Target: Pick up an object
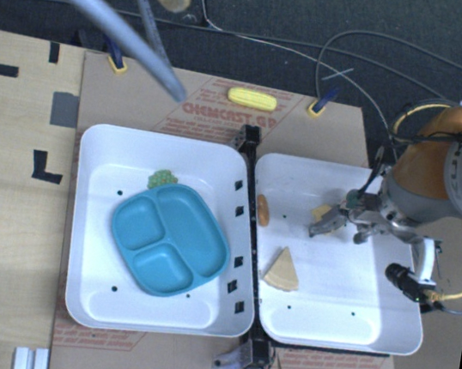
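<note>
Tool (pixel 340 219) low over the right bin (pixel 381 333), and that is where the action is. The grey arm (pixel 442 169) reaches in from the right with its orange band above the wrist, and the dark fingers point left and a little toward the near side, down at the far-middle part of the bin floor.

Right at the fingers' far-left side sits a small yellowish piece (pixel 322 211), touching or all but touching the tool; whether it is between the fingers or just beside them, I cannot tell from this angle. Whether the tool is spread or closed I cannot tell either, since the fingers merge into one dark shape.

Other candidates? A tan wedge (pixel 283 270) lies toward the near-left of the tool, well apart, its point aimed at the far side. A small orange-brown piece (pixel 262 210) rests against the bin's left wall, straight left of the tool, its long axis running near to far.

My read: the yellowish piece is the likely target, being nearest, and a grasp here needs almost no travel, only a small shift to the far left. The wedge would call for a longer move, near and left.

Over in the left bin (pixel 85 226), a blue divided plate (pixel 170 239) with a green bit (pixel 162 179) at its far edge. A yellow corn cob (pixel 251 98) lies on the surface beyond the bins.
</note>
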